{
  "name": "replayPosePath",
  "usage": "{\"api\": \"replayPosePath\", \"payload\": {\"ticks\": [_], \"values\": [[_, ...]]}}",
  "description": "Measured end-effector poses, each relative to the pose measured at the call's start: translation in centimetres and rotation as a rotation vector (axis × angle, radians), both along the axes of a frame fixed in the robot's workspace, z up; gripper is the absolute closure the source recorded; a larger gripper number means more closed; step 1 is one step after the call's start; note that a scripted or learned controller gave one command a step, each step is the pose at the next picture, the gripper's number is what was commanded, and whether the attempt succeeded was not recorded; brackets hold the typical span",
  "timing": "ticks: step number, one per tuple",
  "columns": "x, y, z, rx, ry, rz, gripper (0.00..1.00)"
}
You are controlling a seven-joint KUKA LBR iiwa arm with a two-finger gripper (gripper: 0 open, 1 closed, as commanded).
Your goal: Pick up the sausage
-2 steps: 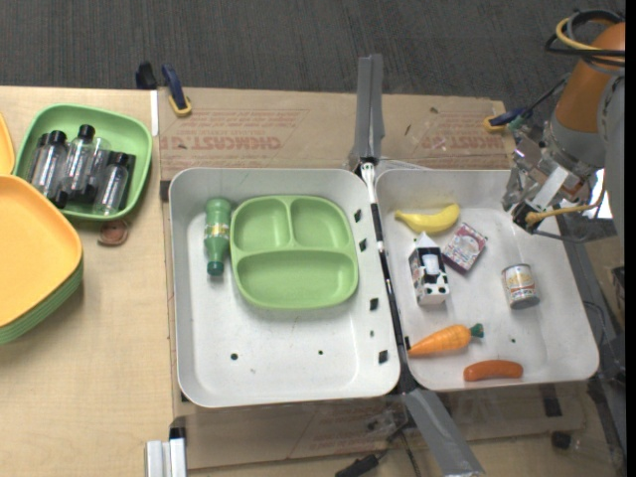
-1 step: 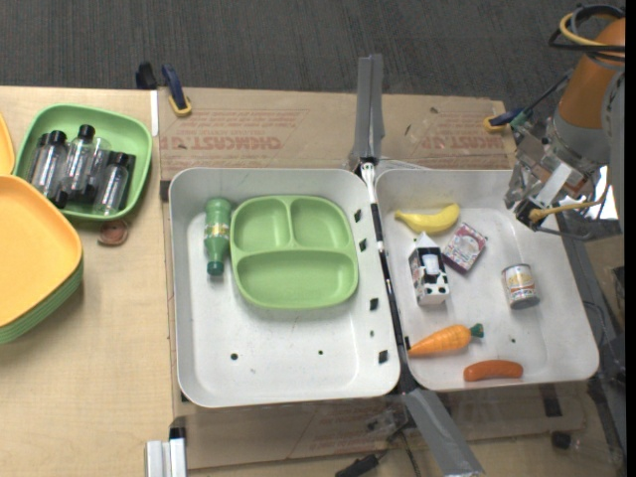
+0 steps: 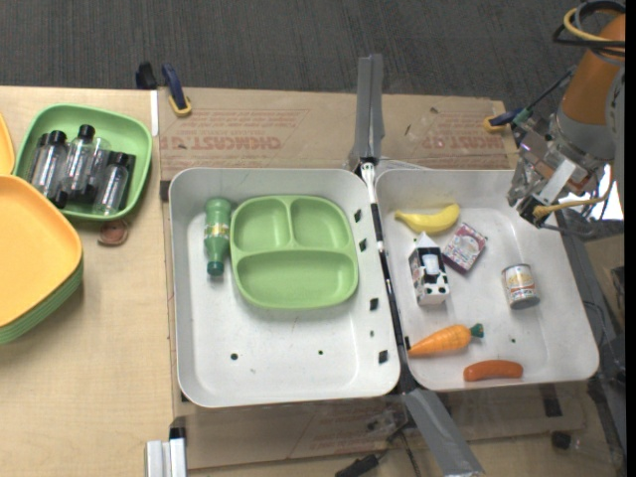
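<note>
The sausage is a short reddish-orange link lying flat near the front edge of the right bin, just right of the carrot. My gripper hangs at the bin's far right corner, well behind the sausage and apart from every item. Nothing shows in its grasp.
Also in the right bin are a banana, a cow-print milk carton, a pink box and a small can. The left bin holds a green divided plate and a green bottle. Left of the bins stand orange plates and a green tray of bottles.
</note>
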State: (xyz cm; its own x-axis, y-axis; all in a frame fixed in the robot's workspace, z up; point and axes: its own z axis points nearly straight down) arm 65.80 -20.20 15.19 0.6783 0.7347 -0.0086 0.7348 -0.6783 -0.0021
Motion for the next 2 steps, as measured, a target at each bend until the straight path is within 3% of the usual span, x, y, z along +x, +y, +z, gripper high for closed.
{"api": "replayPosePath", "payload": {"ticks": [2], "values": [[-0.03,-0.07,1.72,-0.002,0.002,0.004,1.00]]}}
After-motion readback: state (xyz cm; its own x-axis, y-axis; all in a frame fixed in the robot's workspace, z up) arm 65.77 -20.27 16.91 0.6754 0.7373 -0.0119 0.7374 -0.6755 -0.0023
